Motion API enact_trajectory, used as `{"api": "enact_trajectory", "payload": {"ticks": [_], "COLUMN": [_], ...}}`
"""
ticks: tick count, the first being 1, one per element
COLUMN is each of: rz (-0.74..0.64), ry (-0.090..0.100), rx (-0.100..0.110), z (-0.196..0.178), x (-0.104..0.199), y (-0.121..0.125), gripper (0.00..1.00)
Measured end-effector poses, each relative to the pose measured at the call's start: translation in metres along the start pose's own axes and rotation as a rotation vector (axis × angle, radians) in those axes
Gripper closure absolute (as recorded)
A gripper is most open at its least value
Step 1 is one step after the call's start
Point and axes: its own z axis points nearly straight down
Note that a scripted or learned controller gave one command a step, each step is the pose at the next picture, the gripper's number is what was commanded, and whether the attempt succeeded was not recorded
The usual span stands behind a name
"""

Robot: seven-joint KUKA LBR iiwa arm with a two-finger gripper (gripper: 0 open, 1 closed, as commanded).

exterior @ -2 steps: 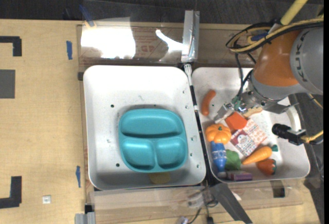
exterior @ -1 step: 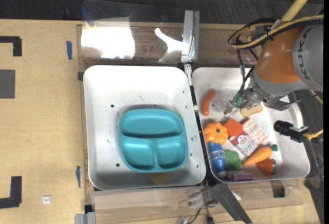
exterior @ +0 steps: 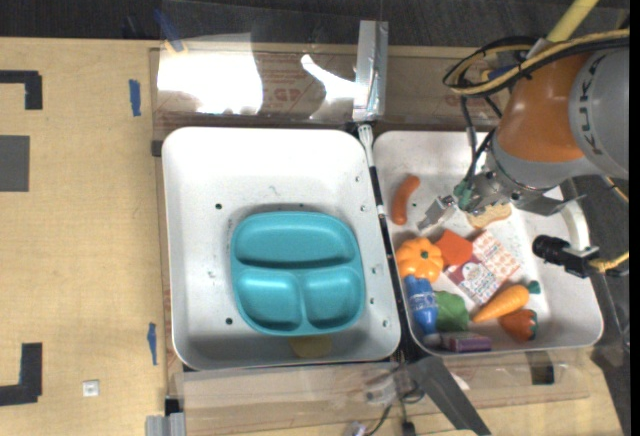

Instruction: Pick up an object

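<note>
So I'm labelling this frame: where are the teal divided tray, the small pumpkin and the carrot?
teal divided tray (exterior: 296, 269), camera view, on its middle ridge.
small pumpkin (exterior: 419, 258), camera view, on its orange body.
carrot (exterior: 503, 302), camera view, mid-length on its body.

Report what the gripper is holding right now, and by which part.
Cannot be told. The gripper hangs over the right bin near a beige object, above the pile of toy food, but the view is too small to show anything between its fingers.

Both bins (exterior: 190, 224) look like smooth white plastic with a dull sheen, and the teal tray (exterior: 296, 269) is glossy plastic. The bench (exterior: 75, 254) is matt, pale wood, and the toy carrot (exterior: 503, 301) below the jaws looks like shiny plastic.
</note>
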Motion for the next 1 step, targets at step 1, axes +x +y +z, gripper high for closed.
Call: {"api": "enact_trajectory", "payload": {"ticks": [1], "rz": [-0.112], "ry": [-0.002], "rx": [-0.004], "z": [0.0325], "x": [0.0073], "y": [-0.0274], "gripper": [0.0]}}
